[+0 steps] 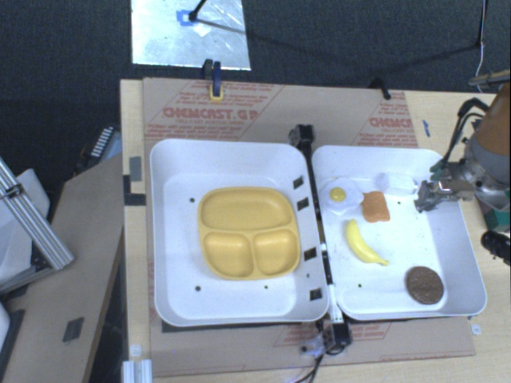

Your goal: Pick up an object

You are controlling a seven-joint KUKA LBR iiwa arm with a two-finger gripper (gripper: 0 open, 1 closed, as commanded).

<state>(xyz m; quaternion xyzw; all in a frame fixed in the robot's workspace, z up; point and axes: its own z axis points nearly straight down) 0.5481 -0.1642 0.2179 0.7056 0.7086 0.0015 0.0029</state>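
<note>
Four objects are lying in the right bin [459,238] | pincer [425,197] is hovering by its right edge, grip state impossible to tell | orange block [375,207] sitting nearest, to its left | banana [363,243] lying below-left, long axis slanting | brown disc [424,284] below.

Two bins sit side by side on the surface [136,238]. The left bin [172,166] holds a divided tray [243,231] at its centre. In the right bin [463,254]: an egg [340,195] near the left wall, a block [375,207] just beside it, a banana [363,242] in front, and a disc [424,285] near the front right corner.
</note>
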